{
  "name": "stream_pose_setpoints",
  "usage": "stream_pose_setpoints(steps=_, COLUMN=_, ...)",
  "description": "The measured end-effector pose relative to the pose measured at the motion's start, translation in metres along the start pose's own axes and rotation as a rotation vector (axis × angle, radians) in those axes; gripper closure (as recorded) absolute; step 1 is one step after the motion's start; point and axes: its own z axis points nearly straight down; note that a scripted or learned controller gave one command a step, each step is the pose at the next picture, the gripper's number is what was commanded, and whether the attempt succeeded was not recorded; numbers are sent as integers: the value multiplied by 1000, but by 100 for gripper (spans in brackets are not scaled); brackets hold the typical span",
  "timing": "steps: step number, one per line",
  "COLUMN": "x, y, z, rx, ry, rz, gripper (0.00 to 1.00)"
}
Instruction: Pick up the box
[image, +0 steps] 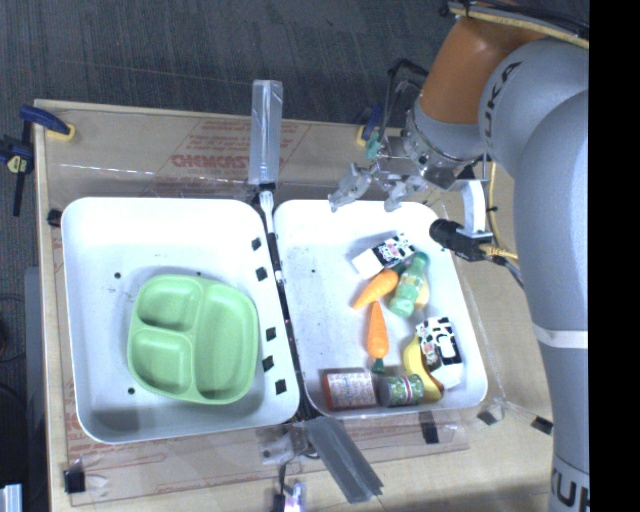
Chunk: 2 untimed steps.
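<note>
The gripper (368, 192), jaws released and holding nothing, hangs over the right bin's (300, 300) 12 o'clock rim; the box (383, 251) lies near, toward 5 o'clock.

The box (382, 252) is small and white, with black markings and a dab of colour on its top face. It lies flat, turned at a slant, in the upper part of the right bin (310, 300), touching the top of the green bottle (409, 285) and just above the carrot (372, 289).
</note>
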Motion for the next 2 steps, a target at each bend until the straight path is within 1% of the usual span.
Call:
stream_pose_setpoints(steps=1, x=-11, y=8, z=152, rx=1, ry=2, rz=259, gripper=0)
stream_pose_setpoints(steps=2, x=-45, y=-50, z=161, rx=0, ry=2, rz=187, gripper=0)
